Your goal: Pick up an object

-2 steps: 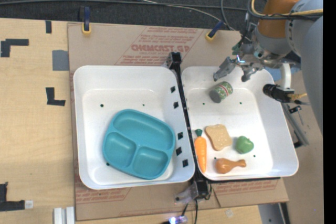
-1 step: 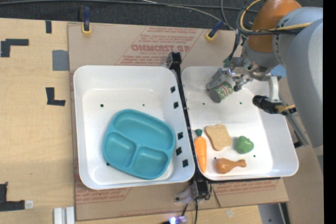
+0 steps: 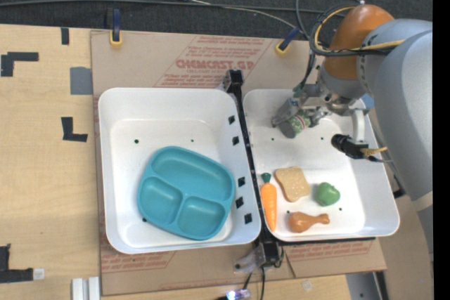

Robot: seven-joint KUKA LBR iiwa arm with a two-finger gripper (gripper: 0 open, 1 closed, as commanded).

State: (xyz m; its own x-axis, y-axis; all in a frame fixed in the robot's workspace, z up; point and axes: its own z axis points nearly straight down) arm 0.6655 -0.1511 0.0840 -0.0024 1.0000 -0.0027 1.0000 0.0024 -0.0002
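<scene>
My gripper [image 3: 290, 123] hangs low over the back left part of the right bin [image 3: 318, 153], well behind the food toys. A small greenish patch shows at its tip; I cannot make out what it is. Along the bin's front lie an orange carrot [image 3: 268, 201], a tan bread slice [image 3: 292, 183], a green round piece [image 3: 326, 193] and a brown chicken drumstick [image 3: 306, 221]. All lie loose on the bin floor, apart from the gripper.
The left bin [image 3: 116, 116] holds a teal divided plate [image 3: 185, 192] toward its front. A black divider [image 3: 242, 144] runs between the bins. The grey arm with its orange band [image 3: 355, 38] and cables crosses the right bin's back right corner.
</scene>
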